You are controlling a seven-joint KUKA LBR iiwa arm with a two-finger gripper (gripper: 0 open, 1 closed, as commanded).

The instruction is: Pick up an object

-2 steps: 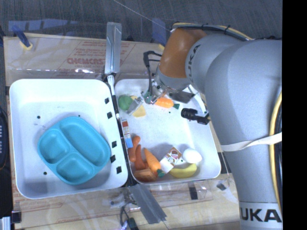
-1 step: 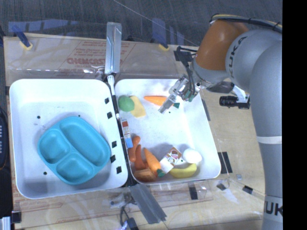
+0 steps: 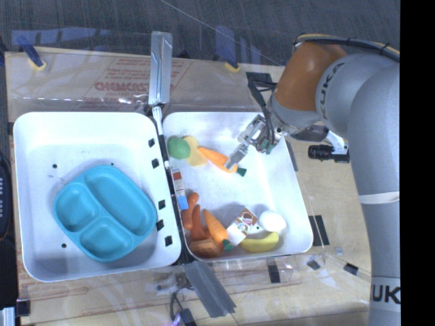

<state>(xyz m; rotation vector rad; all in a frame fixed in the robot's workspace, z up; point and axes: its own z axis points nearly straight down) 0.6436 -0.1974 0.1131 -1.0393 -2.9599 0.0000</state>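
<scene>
My gripper (image 3: pixel 235 160) hangs low over the upper middle of the right bin (image 3: pixel 289 182). Its tip is right at the green-capped end of an orange carrot (image 3: pixel 215 157), which lies flat on the bin floor. A green ball-like fruit (image 3: pixel 179 147) and a yellow piece (image 3: pixel 195 156) lie just left of that carrot, against the bin's left wall. Whether the gripper touches the carrot I cannot make out.
Along the right bin's front edge lie several carrots (image 3: pixel 200 226), a small white carton (image 3: pixel 241 227), a white egg (image 3: pixel 272 221) and a banana (image 3: pixel 261 242). The left bin (image 3: pixel 41 134) holds a blue divided tray (image 3: pixel 102 211). A metal bar (image 3: pixel 160 70) stands behind the divider.
</scene>
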